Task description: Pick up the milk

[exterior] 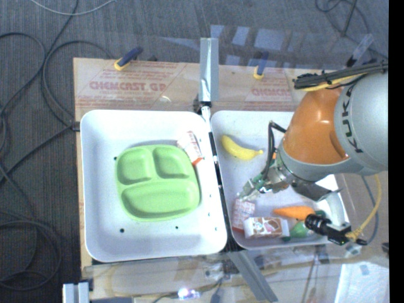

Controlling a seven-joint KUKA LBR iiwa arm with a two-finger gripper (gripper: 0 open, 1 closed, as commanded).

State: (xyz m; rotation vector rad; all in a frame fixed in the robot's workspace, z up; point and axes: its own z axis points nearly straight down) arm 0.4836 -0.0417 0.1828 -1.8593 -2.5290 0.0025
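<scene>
A small white and red carton (262, 227), which looks like the milk, lies on its side at the front of the right bin (222, 169). Touching its left end is a pale pink packet (242, 209). My gripper (260, 184) hangs over the middle of the right bin, just above and behind that packet and carton, below the orange wrist band (314, 133). Its tip is small and partly hidden by the wrist. Nothing shows in its hold.
A yellow banana (238, 148) lies at the back of the right bin. An orange carrot (294, 212) and a green item (298, 230) lie right of the carton. The left bin (95, 169) holds a green divided plate (158, 182) and a white and red carton (192, 148).
</scene>
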